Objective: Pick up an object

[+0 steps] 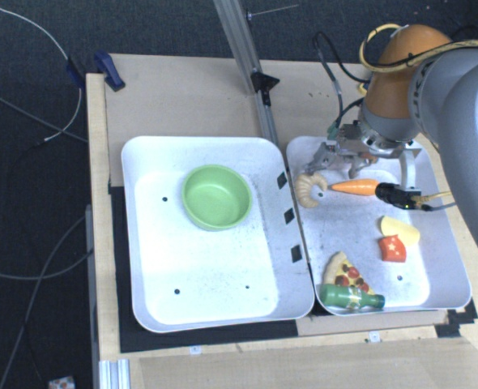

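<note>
Apparently the tool [343, 159] is hovering low at the right bin's [433, 286] twelve o'clock, approach step; its spread I cannot tell. Carrot [356, 188] is lying just below, needing a short descent.

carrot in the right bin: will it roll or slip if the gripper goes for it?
Probably. The carrot looks round and tapered, lying flat, so a nudge would likely roll it in an arc. Its glossy, plastic-looking surface may slip between fingers. It looks like a toy, so likely stiff and light. The gripper sits just above it.
</note>
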`<state>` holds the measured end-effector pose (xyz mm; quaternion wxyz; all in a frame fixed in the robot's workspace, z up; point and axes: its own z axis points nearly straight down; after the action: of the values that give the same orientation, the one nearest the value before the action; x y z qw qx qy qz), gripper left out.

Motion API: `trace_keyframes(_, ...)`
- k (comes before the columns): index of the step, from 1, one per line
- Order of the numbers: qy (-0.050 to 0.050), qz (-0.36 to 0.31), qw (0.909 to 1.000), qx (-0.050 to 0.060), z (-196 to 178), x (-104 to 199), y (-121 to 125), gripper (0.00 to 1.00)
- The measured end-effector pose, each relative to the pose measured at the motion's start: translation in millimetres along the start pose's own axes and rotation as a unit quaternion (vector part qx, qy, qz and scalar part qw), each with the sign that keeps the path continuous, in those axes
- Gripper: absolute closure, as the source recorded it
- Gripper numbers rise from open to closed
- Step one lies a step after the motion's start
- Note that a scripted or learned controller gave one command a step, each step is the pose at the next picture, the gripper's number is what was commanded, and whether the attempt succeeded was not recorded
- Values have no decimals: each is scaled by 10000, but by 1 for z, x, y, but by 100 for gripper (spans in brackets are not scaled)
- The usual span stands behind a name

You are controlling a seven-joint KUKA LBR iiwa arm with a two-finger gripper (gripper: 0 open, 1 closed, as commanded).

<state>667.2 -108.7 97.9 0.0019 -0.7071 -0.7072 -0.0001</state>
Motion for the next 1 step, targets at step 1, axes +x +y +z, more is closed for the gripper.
trace_keyframes(1, 2, -7, 10000, -56, -19, 1, 3, 100)
